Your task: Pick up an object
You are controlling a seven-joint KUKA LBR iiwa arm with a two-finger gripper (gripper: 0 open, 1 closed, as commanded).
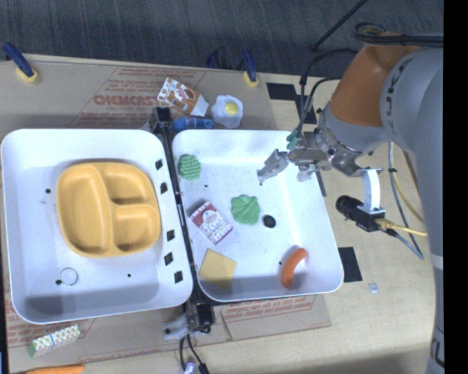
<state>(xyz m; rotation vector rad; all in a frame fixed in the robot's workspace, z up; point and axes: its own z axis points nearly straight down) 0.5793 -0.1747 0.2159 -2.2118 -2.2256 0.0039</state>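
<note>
The gripper (271,167) hangs over the upper right part of the right bin (321,209), reaching in from the right. Its fingers (267,170) point toward the bin's middle, but whether they are parted or closed cannot be told at this size; nothing shows between them. Below and slightly left of the fingers lies a green leafy toy (245,208), with a small black disc (269,222) just beside it. Further left sit a red and white carton (211,221) and a round green object (189,166). A yellow block (217,268) and an orange sausage (293,264) lie well below. The left bin (31,287) holds a yellow divided tray (109,207).
</note>
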